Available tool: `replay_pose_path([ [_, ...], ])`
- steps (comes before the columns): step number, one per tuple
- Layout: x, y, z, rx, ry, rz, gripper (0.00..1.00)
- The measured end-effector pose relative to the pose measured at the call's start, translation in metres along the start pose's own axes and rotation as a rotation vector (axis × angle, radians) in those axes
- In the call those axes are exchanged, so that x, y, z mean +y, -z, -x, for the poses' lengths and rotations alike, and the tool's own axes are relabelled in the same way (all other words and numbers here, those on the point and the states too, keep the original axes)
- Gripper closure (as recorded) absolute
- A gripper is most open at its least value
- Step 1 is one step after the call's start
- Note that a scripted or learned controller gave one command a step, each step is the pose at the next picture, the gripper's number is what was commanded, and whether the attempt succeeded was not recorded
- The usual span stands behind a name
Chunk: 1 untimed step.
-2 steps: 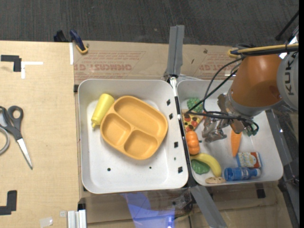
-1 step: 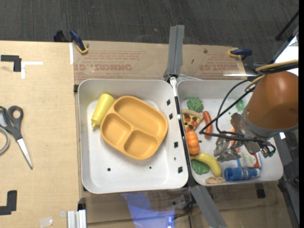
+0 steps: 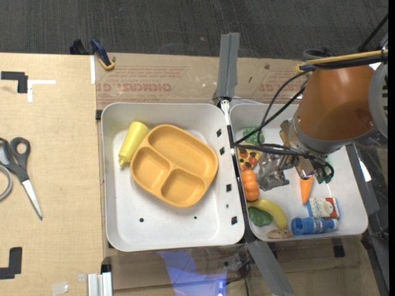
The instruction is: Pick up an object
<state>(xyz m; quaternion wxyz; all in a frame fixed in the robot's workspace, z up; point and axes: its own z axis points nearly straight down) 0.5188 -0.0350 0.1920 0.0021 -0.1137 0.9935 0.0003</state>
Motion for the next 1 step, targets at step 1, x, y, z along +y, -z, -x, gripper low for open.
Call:
replay_pose_path([
  [1,-0.0519,-0.0542,-0.0322,0.003,0.318,0.001,1.00],
])
